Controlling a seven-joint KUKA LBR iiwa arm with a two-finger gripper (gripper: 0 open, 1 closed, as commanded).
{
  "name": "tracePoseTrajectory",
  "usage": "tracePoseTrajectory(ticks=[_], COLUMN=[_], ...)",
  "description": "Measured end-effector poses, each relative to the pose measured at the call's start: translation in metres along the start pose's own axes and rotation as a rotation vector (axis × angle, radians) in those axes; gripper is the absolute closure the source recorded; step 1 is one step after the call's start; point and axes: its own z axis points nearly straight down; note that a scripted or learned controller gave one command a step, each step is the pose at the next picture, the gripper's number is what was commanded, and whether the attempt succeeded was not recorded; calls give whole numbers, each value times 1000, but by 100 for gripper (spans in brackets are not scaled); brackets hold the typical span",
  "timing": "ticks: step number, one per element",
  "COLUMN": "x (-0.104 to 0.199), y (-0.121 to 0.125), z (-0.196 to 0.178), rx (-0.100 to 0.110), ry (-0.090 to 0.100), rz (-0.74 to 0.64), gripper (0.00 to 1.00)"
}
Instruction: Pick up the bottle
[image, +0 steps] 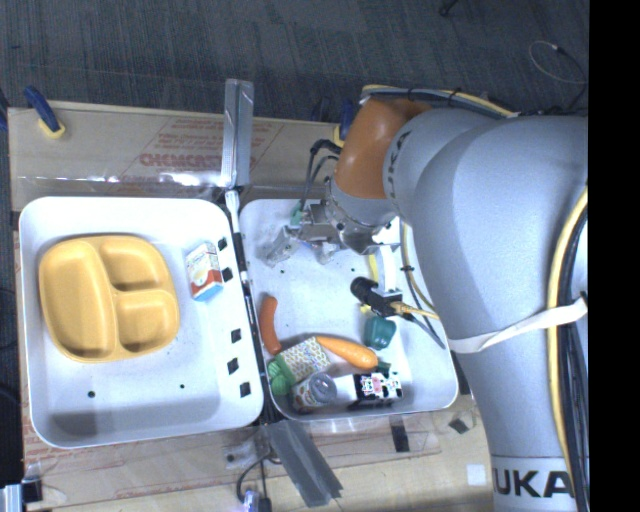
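Looking first at the arm (480, 260), which covers the right of the frame, we judge it the main risk: its bulk hides part of the right bin (310, 260), so a descent could clip things we cannot see. Left of centre, the left bin (120, 400) carries a yellow divided tray (105, 295) and a small carton (204, 271), both well clear of the work.

The end effector (300, 238) hangs over the upper part of the right bin; we cannot tell how its grasping parts stand.

The bottle (345, 388) lies on its side at the lower edge of that bin, toward the bottom centre of the frame, well below the end effector. It is crowded: a carrot (346, 350) touches it from above, and a patterned packet (300, 360) sits at its cap end. We judge a grasp could pinch the carrot instead, or roll the bottle against the wall. A sausage (268, 322) and teal cup (379, 330) lie nearer.
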Motion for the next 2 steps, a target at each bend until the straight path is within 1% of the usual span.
tracePoseTrajectory(ticks=[1, 2], x=[0, 0], y=[1, 0], z=[-10, -20], rx=[-2, 1], ry=[-1, -1], rz=[-4, -7], gripper=[100, 100])
